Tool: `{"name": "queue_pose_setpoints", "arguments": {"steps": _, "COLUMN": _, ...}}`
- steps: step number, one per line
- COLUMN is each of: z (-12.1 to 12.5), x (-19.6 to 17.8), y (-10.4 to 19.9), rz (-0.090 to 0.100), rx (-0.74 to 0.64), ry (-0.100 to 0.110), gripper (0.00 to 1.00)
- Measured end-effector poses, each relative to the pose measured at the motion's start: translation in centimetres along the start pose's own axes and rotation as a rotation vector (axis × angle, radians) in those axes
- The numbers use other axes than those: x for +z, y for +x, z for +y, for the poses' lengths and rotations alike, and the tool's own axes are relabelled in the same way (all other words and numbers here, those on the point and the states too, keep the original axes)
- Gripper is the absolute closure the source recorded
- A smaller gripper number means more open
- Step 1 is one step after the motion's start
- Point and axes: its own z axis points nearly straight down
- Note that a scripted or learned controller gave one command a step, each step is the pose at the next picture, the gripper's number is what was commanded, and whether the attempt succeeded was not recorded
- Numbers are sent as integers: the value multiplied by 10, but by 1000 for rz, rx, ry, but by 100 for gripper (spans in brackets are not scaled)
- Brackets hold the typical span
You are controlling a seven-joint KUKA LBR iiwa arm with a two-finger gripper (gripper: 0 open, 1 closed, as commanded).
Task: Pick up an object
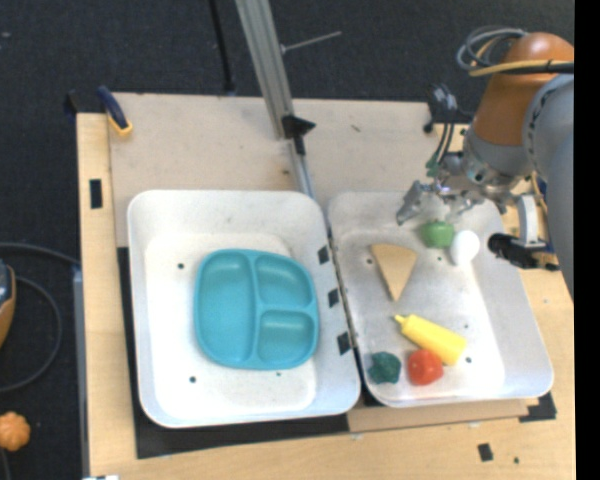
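My gripper (435, 211) hovers over the far end of the right bin (510, 358), open, with nothing between its fingers. Just below it lies a small green ball (438, 234), and a white egg-shaped piece (465, 246) rests right beside the ball. A tan wedge (393, 268) lies toward the bin's middle. At the near end are a yellow squeeze bottle (432, 336), a red tomato (425, 367) and a dark green lump (384, 367).
The left bin (150, 388) holds a teal divided plate (256, 308). A metal post (270, 58) rises behind the bins. The grey and orange arm (515, 98) comes in from the upper right. An orange ball (10, 429) lies off the bench at the lower left.
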Motion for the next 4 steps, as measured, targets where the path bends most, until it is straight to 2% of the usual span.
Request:
{"name": "queue_pose_setpoints", "arguments": {"steps": 1, "z": 9, "x": 43, "y": 3, "rz": -2, "rx": -2, "ry": -6, "gripper": 0}}
{"name": "queue_pose_setpoints", "arguments": {"steps": 2, "z": 9, "x": 30, "y": 2, "rz": -5, "rx": -4, "ry": -9, "gripper": 100}}
{"name": "queue_pose_setpoints", "arguments": {"steps": 4, "z": 7, "x": -62, "y": 2, "rz": -1, "rx": -2, "ry": -9, "gripper": 100}}
